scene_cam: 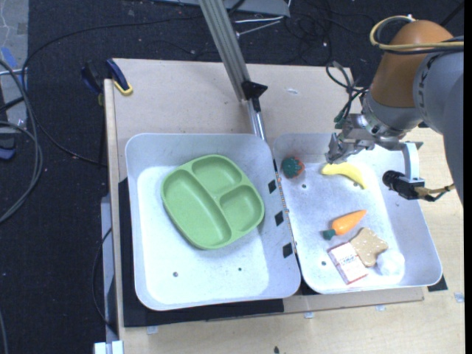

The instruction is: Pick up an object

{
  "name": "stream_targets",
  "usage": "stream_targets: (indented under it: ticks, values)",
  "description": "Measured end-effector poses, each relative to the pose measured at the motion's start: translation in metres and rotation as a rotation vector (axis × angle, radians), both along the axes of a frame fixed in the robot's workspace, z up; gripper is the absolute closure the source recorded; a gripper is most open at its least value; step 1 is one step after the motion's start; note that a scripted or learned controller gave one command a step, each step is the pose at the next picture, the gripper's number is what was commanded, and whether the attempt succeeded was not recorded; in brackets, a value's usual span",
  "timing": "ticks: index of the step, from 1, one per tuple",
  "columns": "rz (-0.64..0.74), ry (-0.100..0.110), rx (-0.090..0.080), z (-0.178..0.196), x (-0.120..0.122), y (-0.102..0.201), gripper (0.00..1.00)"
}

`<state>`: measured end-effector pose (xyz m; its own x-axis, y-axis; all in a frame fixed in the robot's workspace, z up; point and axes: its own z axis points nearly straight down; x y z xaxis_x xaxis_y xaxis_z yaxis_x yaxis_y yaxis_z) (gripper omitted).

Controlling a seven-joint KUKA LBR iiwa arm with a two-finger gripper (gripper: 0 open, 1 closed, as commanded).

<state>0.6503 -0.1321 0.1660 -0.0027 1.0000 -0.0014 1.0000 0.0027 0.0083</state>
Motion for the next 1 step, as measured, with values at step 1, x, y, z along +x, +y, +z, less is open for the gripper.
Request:
stream_targets:
  ticks: [1]
  values:
    - [0.000, 0.001, 0.000, 0.0513, 0.0017, 0.0000, 1.00]
